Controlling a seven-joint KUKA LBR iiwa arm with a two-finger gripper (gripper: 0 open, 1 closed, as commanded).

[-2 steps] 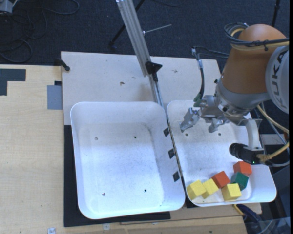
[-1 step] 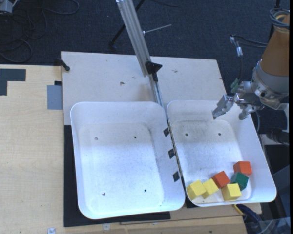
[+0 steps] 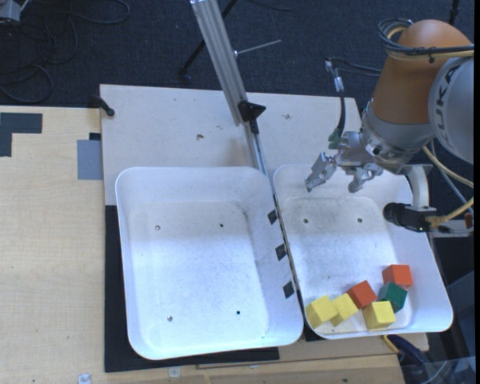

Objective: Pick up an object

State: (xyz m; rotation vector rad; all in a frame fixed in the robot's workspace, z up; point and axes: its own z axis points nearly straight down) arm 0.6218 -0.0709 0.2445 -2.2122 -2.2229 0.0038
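**Blocks wait in the corner while the arm hangs far from them**

The end effector [image 3: 341,174] hangs over the far edge of the right bin [image 3: 336,222]. Its two fingers [image 3: 318,175] are spread apart, and there is nothing between them.

The things to pick up are small blocks. They sit bunched together in the near corner of the right bin, well apart from the end effector. There are two orange blocks [image 3: 397,276], a green block [image 3: 395,296] and three yellow blocks [image 3: 322,310]. Some of them touch each other. The left bin [image 3: 194,256] has a bare white floor with small dark dots on it.

What could go wrong? The blocks are packed close, so I think a finger may land on top of one block and not slide down beside it. Then the fingers would shut on air. The fingers could also push two blocks at once and knock them away. The blocks are also right by the bin's wall, so a finger could bump the rim on the way down. The green block is tucked between other blocks, so it looks like the hardest one to get. The yellow block at the left end of the bunch has more room around it.

The grey arm comes in from the right, with its orange band [image 3: 408,74] up high above the wrist. The wrist points down and a bit to the left, so the fingers aim at the bin floor below. A tall metal rail [image 3: 224,62] stands behind the bins on the bench [image 3: 40,214].
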